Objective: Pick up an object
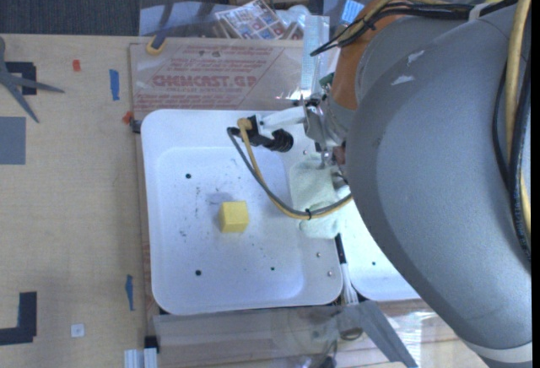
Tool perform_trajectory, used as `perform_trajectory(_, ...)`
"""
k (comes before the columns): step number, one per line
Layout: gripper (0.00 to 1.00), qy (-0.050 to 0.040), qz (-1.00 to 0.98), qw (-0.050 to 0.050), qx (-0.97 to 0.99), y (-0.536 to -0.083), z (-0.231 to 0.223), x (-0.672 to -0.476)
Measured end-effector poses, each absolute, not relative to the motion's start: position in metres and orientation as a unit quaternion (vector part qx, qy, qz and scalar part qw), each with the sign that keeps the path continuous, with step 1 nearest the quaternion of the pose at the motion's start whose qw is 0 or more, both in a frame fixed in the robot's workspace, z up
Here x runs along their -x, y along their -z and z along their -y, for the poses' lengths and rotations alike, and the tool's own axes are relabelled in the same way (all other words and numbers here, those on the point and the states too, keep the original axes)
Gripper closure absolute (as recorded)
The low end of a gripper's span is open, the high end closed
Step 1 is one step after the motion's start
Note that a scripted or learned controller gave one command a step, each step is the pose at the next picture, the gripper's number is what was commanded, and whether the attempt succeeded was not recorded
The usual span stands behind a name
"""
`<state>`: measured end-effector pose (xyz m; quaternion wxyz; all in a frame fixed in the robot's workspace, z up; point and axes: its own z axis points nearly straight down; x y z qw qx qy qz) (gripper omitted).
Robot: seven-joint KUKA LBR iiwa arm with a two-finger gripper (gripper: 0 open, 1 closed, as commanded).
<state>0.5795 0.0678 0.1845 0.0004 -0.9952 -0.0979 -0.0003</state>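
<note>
White bin (169, 273) holds a yellow cube (234, 216), edges slightly skewed.

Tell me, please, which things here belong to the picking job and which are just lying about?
Job:
yellow block in the left bin
arm

Lying about:
pale cloth at the bin's right edge
clear sheet
blue tape

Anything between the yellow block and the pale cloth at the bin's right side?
In the camera view, only a stretch of white bin floor with small dark specks separates the yellow block from the pale cloth; a yellow hose arcs above it.
</note>
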Motion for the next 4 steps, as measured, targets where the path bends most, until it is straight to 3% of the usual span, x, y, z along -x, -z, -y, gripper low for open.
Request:
perform_trajectory(1,1.0,-0.0027,0.217,0.001,0.976,-0.245,-0.019,-0.525)
perform_trajectory(2,1.0,-0.0034,0.102,0.001,0.995,-0.235,-0.039,-0.478)
perform_trajectory(3,1.0,-0.0005,0.112,0.0,0.994,-0.218,-0.058,-0.529)
perform_trajectory(4,1.0,-0.0003,0.098,0.0,0.995,-0.22,-0.079,-0.531)
